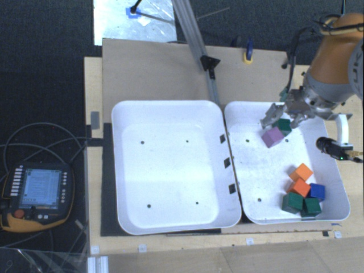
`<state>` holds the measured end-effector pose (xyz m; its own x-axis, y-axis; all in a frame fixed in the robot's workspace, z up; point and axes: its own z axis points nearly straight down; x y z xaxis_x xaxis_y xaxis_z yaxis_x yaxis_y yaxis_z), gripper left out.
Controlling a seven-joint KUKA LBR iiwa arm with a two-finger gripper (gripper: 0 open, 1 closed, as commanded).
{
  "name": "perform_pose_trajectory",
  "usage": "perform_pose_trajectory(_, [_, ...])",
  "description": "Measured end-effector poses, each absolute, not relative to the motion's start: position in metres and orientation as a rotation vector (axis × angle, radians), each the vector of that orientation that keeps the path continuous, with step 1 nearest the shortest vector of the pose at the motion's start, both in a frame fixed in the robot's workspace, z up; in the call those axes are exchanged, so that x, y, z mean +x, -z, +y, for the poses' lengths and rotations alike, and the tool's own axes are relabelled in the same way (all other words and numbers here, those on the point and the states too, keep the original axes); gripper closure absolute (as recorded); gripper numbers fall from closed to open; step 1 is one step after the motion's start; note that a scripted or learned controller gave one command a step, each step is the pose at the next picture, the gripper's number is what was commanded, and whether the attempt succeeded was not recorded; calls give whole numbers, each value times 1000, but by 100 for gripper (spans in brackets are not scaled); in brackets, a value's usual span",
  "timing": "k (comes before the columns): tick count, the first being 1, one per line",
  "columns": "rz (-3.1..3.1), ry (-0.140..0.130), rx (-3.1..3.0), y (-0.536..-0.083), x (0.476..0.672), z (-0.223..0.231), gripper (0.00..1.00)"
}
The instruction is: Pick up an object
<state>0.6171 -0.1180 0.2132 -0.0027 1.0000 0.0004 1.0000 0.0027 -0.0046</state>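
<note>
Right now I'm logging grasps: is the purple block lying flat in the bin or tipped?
Tipped. The purple block sits cornerwise just below the gripper in the right bin; whether it's lifted, cannot tell.

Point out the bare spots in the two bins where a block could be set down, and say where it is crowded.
The left bin has a bare floor from wall to wall. In the right bin, the floor is free between the purple block and the near wall, along the divider side. It is crowded in the near right corner, where the orange, green and blue blocks cluster, and under the gripper.
</note>
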Motion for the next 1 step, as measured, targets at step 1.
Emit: perform_pose_trajectory(1, [-2223, -2, -2217, -171, 620, -114, 0])
